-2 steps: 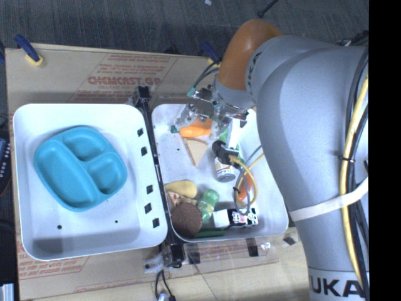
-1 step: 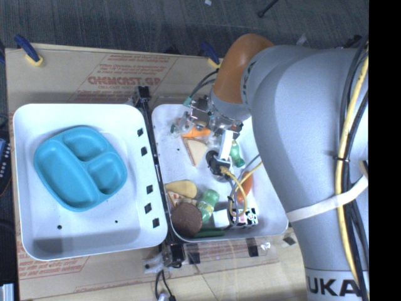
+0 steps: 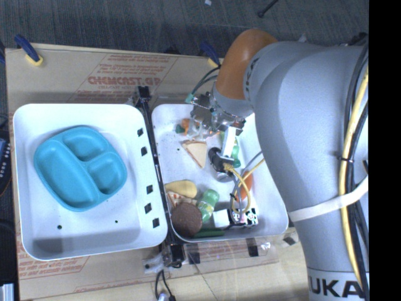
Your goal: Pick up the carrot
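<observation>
The smooth grey arm (image 3: 313, 143) dominates, its gripper (image 3: 203, 121) low over the right bin's (image 3: 169, 121) far end — finger spread hard to tell. The left bin (image 3: 25, 187) holds a glossy blue divided tray (image 3: 78, 167). Under cables, the carrot (image 3: 246, 182) — an orange sliver — lies near a tan wedge (image 3: 196, 150) and brown disc (image 3: 187, 219).

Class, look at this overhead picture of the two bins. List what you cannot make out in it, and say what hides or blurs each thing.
1. Tool, camera view: its tips sit among wrist hardware and cables, too small to tell whether they are open.
2. Carrot: an orange piece mostly hidden behind yellow cables and the arm.
3. Right bin: its right side is covered by the arm.
4. Small orange-and-green item by the tool: too small to identify.
</observation>
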Motion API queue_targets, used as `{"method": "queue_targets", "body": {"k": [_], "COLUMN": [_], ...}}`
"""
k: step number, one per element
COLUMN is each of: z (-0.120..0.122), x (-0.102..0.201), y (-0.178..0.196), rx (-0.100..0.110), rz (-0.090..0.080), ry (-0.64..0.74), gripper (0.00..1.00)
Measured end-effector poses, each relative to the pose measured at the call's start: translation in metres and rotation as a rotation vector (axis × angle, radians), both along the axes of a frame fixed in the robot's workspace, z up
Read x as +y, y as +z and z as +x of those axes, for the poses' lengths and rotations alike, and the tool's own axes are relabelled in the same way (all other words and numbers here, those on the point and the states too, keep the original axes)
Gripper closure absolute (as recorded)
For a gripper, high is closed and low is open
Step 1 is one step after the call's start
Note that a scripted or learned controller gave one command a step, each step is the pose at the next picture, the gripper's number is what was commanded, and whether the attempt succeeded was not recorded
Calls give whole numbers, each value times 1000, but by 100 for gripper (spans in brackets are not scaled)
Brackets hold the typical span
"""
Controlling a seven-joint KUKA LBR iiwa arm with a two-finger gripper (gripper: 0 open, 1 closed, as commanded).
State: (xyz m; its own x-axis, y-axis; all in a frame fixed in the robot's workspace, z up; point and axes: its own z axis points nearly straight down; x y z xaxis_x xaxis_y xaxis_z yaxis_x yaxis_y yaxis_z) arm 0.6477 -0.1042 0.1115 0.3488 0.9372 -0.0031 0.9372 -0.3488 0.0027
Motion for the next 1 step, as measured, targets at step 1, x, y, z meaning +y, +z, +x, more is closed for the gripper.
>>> {"method": "queue_targets", "body": {"k": [1], "z": [0], "x": [0], "y": [-1], "rx": [1], "rz": [0], "ry": [0], "gripper": [0]}}
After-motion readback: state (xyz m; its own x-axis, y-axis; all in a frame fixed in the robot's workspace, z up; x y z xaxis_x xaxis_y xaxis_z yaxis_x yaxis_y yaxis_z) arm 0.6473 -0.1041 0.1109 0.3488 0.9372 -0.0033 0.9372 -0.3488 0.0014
